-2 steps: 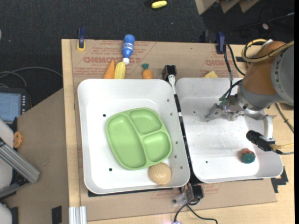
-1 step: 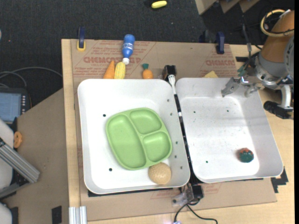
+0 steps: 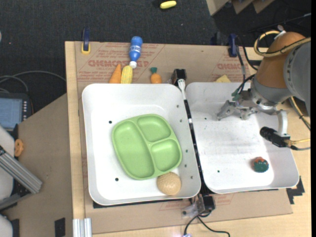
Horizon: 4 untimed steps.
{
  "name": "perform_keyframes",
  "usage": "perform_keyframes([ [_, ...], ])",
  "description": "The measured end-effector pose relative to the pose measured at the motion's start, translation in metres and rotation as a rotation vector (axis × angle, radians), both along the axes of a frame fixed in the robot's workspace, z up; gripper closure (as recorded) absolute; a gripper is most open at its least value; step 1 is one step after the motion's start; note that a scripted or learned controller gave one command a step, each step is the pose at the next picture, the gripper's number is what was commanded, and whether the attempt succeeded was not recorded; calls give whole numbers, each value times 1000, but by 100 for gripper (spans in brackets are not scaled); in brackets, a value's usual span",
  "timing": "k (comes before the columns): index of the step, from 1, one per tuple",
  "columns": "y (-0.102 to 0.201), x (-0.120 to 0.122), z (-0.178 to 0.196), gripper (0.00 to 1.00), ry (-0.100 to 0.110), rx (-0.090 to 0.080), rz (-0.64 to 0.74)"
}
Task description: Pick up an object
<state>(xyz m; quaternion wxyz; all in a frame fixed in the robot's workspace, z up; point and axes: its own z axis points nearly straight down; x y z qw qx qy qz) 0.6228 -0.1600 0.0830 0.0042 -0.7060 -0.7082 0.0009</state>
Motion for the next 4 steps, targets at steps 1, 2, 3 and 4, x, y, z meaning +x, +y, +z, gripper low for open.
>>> perform_keyframes([
  [1,-3,2,2,0,-6,-4,-2],
  [2,-56,-84,2,0,0,-2,-10],
  [3,-42,-147,1,0,0,-1,-6],
  [4,-43,-143,12,100,-10,-6,-5],
])
